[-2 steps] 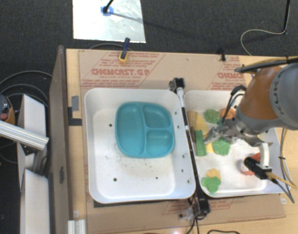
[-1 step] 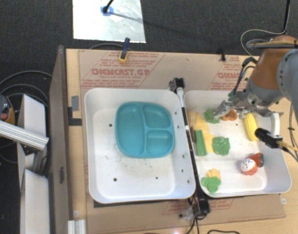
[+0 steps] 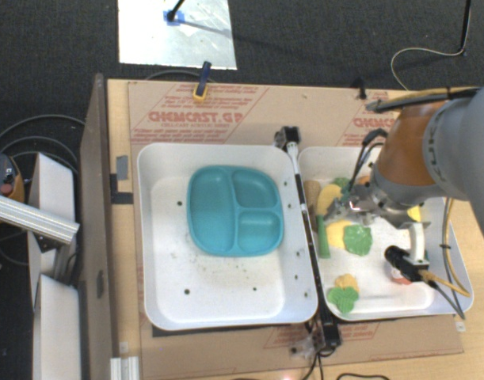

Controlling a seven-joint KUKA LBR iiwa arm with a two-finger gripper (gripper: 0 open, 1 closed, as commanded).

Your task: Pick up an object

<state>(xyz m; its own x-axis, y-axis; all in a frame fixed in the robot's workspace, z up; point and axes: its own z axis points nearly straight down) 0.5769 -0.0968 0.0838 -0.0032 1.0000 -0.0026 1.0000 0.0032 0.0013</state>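
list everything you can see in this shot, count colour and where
bins: 2, white, side by side on the bench
divided plate: 1, teal, middle of the left bin
green leafy piece: 1, green, middle of the right bin, just below the tool
green and yellow piece: 1, right bin, near its front edge
yellow piece: 1, yellow, right bin, near the divider
cardboard sheet: 1, brown with red print, under the bins
foil sheet: 1, silver, on the dark floor behind the bench
arm: 1, grey with an orange band, reaching in from the right over the right bin
tool: 1, low over the right bin's toys
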